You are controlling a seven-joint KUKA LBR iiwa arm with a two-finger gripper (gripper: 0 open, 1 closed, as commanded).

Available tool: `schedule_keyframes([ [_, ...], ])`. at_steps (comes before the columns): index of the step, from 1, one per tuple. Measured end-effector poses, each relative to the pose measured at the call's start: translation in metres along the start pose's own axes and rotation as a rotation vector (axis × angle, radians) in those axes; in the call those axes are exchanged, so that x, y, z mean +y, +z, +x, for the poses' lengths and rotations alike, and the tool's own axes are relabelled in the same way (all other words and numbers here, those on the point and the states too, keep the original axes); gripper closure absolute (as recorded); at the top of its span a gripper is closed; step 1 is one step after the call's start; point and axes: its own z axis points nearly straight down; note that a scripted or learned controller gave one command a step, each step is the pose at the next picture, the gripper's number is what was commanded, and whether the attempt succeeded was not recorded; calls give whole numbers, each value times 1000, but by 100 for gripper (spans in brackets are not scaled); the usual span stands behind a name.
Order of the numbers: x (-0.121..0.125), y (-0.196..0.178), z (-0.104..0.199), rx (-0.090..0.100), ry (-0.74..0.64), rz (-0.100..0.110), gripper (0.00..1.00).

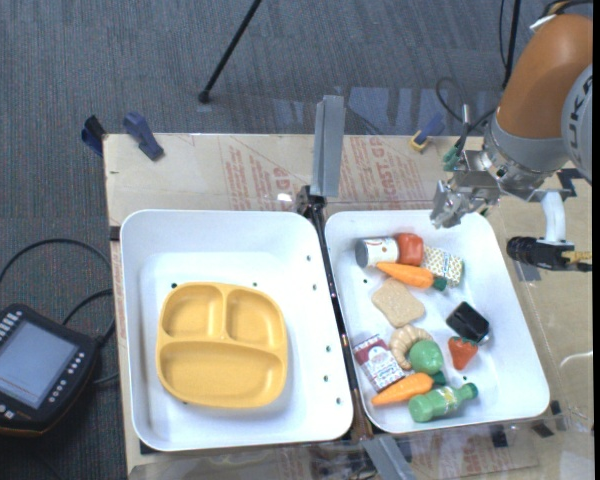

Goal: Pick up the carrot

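The approach step is judged in hand: the gripper (450, 211), its state not discernible, is poised over the right white bin's (515, 313) far edge, a descent needed onto the orange plastic carrot (408, 275) just left and nearer.

2 white bins (140, 268), 1 yellow tray (222, 345), 2 carrots (404, 274) (both in rt bin), 1 green bottle (442, 402)

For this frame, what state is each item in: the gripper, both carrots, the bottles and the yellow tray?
gripper: above the right bin's far edge, holding nothing visible
upper carrot: lying flat, untouched
lower carrot: lying flat, untouched
green bottle: on its side
white bottle: on its side
yellow tray: upright in left bin
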Motion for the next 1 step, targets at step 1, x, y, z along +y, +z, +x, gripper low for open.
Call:
schedule_keyframes([
  [1, 0, 1, 0, 0, -1, 1, 0],
])
